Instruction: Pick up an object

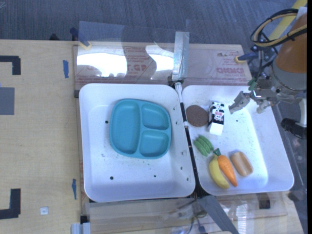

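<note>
The gripper (249, 103), fingers apart and holding nothing, hovers at the right bin's (273, 179) far edge, needing to descend onto a toy such as the carrot (226, 169).

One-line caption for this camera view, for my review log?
Gripper hovers open over the right bin holding toy food, not grasping anything; blue divided plate sits in the left bin.

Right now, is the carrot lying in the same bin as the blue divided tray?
No. The carrot lies in the right bin, while the blue divided tray sits in the left bin.
</note>
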{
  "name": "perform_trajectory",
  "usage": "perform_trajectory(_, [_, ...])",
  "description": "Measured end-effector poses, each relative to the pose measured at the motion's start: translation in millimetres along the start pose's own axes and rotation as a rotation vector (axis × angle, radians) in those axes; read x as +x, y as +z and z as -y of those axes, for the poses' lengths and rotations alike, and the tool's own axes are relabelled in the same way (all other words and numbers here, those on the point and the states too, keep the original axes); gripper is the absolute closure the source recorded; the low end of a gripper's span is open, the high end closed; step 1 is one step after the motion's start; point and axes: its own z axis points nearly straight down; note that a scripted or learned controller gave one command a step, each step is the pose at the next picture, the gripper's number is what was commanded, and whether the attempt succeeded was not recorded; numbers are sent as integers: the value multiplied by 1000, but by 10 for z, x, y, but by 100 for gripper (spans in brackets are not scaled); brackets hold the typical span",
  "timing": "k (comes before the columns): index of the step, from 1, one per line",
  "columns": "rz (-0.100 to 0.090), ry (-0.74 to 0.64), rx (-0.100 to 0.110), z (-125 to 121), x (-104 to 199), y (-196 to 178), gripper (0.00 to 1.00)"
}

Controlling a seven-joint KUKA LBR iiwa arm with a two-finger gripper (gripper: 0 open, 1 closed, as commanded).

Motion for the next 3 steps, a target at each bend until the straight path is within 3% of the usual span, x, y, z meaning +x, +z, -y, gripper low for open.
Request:
perform_trajectory(1, [-2, -70, 10, -451, 236, 877, 0])
perform_trajectory(2, [4, -101, -15, -505, 350, 1201, 0])
perform_trajectory(3, [6, -269, -19, -488, 357, 1192, 0])
